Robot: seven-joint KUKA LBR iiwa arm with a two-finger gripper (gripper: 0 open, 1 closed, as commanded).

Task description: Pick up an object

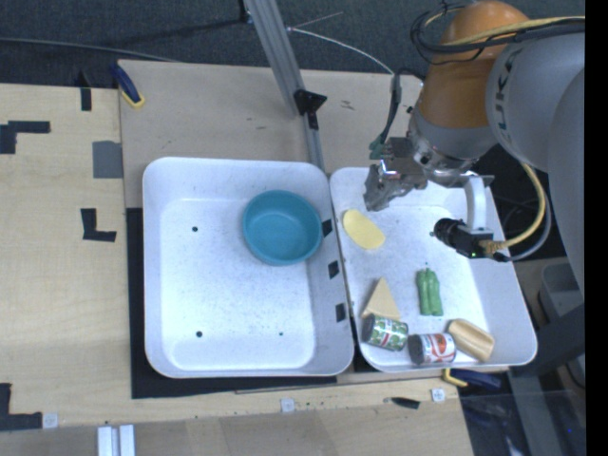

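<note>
My gripper (pixel 377 196) hangs over the far left part of the right bin (pixel 494 283), just above and behind a pale yellow oval piece (pixel 363 230). Nothing shows between its fingers. Further toward the front of that bin lie a yellow wedge (pixel 382 299), a green pickle-like piece (pixel 429 292), a green can (pixel 386 332), a red can (pixel 433 348) and a tan bread-like roll (pixel 471 338). A blue bowl (pixel 281 227) sits upright in the left bin (pixel 190 283), toward its far right side.
A slanted metal pole (pixel 283 55) rises from behind the bins, ending at a black clamp near the left bin's far right corner. The grey arm with its orange band (pixel 475 55) fills the upper right. A black cable fitting (pixel 461 236) hangs over the right bin.
</note>
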